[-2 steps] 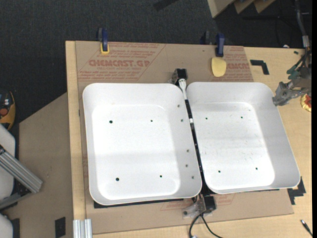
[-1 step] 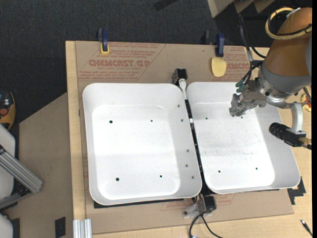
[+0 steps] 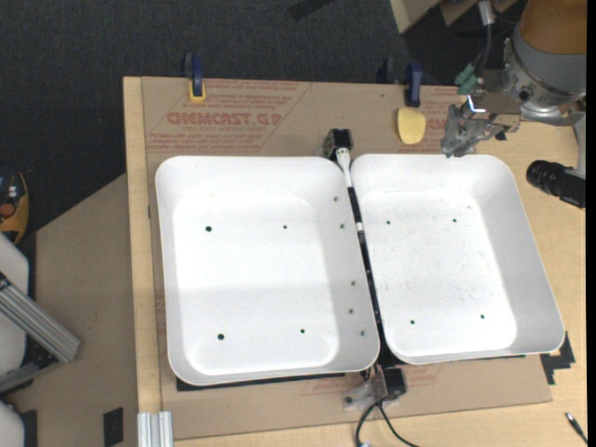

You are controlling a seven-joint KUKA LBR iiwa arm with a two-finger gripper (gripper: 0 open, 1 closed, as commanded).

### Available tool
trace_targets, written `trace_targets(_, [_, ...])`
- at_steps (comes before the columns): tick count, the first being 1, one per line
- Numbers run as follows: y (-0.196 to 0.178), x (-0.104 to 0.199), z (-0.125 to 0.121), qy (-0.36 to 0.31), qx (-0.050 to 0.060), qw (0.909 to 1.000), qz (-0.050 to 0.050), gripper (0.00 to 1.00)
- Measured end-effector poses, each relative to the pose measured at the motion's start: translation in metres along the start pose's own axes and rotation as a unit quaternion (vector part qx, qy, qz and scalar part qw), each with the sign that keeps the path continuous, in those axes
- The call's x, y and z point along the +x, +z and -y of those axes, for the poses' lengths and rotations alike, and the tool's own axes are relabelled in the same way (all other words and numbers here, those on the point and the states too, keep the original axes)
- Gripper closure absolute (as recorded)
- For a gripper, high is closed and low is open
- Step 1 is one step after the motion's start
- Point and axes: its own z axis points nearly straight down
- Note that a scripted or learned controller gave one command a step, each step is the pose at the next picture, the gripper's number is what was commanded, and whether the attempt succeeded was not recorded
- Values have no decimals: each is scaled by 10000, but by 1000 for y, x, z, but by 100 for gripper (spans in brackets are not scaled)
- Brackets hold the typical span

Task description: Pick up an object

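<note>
The end effector (image 3: 459,141) hangs just beyond the right bin's (image 3: 521,250) far rim, beside a yellow object (image 3: 411,125), likely staging a pick; its grip state I cannot tell.

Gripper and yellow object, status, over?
Gripper at far rim of right bin, nothing seen between its fingers. Yellow object on the board beyond the bins, just left of gripper, not picked up. Blue clamp close behind it.

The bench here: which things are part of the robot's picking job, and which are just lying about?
Part of the job:
- gripper, hanging past the right bin's far rim
- yellow object on the board beside it
- left bin

Just lying about:
- blue clamps
- cable at the near edge
</note>
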Motion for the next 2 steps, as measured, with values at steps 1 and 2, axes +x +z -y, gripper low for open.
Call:
trace_targets(1, [12, -18, 18, 49, 99, 9999, -1, 100])
trace_targets(2, [-13, -8, 47, 31, 84, 10000, -5, 100])
